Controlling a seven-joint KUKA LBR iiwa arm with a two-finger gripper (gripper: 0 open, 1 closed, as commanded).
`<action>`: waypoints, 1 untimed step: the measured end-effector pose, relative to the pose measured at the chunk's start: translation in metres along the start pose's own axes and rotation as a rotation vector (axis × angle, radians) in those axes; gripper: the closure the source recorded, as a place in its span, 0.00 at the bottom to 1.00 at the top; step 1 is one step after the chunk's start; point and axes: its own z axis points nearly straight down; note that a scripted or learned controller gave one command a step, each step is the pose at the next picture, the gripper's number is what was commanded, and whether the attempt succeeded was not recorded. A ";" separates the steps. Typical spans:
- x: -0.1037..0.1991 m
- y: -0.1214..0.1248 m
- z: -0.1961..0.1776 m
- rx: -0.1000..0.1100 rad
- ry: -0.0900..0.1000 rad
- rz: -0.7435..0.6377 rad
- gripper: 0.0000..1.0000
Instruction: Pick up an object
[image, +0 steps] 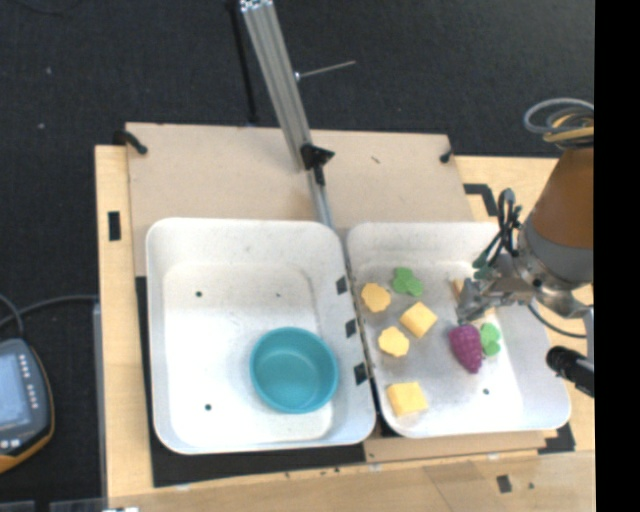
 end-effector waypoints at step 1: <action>0.046 0.022 -0.005 0.002 0.002 0.000 1.00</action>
